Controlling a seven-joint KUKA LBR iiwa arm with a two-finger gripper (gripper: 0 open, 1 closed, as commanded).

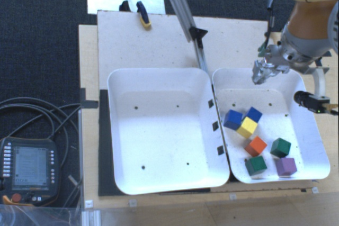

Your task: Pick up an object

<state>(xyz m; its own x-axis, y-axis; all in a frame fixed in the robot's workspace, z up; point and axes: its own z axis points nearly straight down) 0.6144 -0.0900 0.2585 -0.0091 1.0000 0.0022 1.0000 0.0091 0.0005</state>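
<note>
While the metal two-finger gripper hangs at upper right, its state unclear, small coloured cubes cluster lower right in the right-hand white bin; the orange cube looks light, rigid, best pinched across flat opposite faces.

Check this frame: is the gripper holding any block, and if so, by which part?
Nothing is held. The gripper hangs over the far rim of the right bin with nothing between its fingers; the blocks all lie on the bin floor.
</note>
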